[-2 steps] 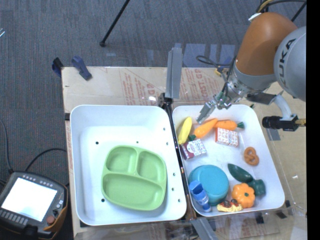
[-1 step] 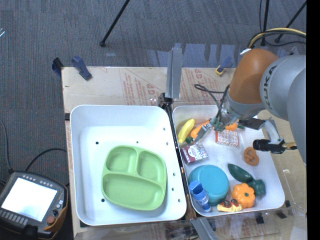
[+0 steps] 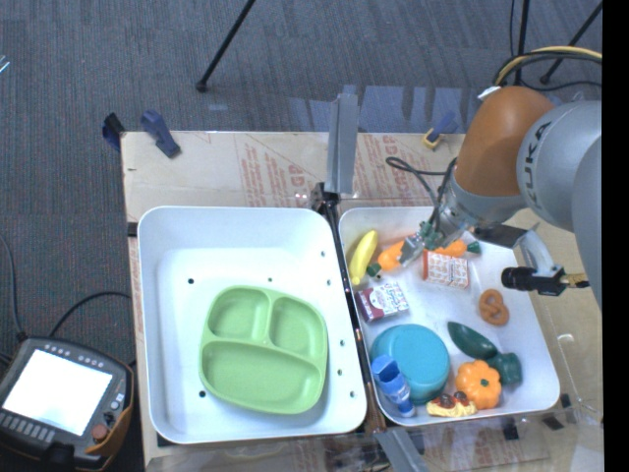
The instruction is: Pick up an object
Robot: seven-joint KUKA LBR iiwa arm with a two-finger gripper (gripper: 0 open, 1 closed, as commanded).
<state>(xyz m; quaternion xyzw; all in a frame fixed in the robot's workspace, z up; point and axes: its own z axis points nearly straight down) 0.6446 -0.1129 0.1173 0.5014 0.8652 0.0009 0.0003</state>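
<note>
On my screen I see two white bins side by side on the worktop (image 3: 226, 165). The left bin (image 3: 162, 264) holds one green divided plate (image 3: 263, 349), lying flat in its lower middle part.

The right bin (image 3: 545, 362) is crowded. At its upper left lies a yellow banana (image 3: 363, 255), and just beside it an orange carrot (image 3: 390, 257). Below them is a small dark red box (image 3: 383, 300). A blue bowl (image 3: 413, 358) sits low in the bin, with a blue bottle (image 3: 393, 383) touching its left edge. To the right of the bowl are a dark green vegetable (image 3: 473, 340), an orange pumpkin (image 3: 479, 383) and a small multicoloured toy (image 3: 450, 404) at the bottom edge. A brown pretzel (image 3: 493, 307) lies near the right wall.

The gripper (image 3: 430, 235) is low in the upper part of the right bin, just beside the carrot and above a red and white box (image 3: 447, 269). Whether its fingers are open or closed, and whether they hold anything, I cannot tell.

A handheld control tablet (image 3: 61, 393) lies on the floor in the lower left of the frame, and a tripod leg (image 3: 231, 32) stands at the top.
</note>
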